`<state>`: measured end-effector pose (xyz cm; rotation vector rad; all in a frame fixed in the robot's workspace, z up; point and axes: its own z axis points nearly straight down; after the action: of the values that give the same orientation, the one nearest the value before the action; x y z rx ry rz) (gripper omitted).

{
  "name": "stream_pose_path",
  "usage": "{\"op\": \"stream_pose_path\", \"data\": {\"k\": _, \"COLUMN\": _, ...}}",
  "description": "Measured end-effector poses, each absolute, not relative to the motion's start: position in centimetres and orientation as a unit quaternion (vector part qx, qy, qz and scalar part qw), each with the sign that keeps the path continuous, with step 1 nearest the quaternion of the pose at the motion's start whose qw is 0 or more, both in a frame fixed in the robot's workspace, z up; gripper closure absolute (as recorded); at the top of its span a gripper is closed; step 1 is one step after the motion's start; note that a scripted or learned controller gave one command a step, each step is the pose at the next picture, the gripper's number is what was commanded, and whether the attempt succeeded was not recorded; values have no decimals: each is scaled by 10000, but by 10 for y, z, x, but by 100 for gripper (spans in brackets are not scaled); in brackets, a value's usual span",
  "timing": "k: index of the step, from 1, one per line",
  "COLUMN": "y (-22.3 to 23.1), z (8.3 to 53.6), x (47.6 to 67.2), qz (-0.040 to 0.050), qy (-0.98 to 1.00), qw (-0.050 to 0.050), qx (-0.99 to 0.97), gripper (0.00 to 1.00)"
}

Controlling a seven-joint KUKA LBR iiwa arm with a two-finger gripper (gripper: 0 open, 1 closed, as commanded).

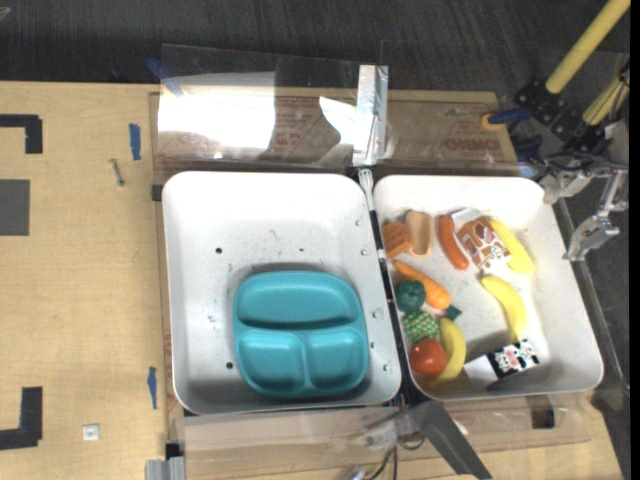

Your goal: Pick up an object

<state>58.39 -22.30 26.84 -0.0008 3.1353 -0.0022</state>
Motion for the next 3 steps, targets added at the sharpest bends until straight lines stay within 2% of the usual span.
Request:
{"op": "stream_pose_path", "data": {"k": 1, "y": -178, "z": 110, "x": 558, "qz": 21, "qy": 9976, "qw": -27, "qx": -693, "gripper": 0}}
{"op": "stream_pose_path", "data": {"k": 2, "y": -129, "z": 88, "x": 631, "qz": -2, "qy": 9916, "qw": 46, "qx": -1296, "gripper": 0}}
{"op": "stream_pose_path", "data": {"k": 3, "y": -113, "z": 88, "x": 560, "qz": -17, "qy": 9543, "qw": 41, "qx": -2990, "gripper": 0}}
